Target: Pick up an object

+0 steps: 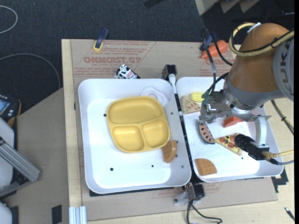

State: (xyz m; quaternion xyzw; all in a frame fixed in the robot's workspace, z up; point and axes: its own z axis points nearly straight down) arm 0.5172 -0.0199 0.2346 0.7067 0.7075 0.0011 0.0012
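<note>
Two white bins (93,139) share one bench; one yellow tray (138,122) sits left of the jaws (208,115), whose grip I cannot tell.

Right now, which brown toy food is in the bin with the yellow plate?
The brown piece leaning by the yellow plate in the left bin. The other brown piece lies in the right bin.

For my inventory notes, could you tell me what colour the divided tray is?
Yellow; the divided tray shows clearly in the camera view.

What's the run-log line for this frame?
arm: over right bin | hand: above watermelon slice | grasp: none seen | yellow tray: left bin
</note>
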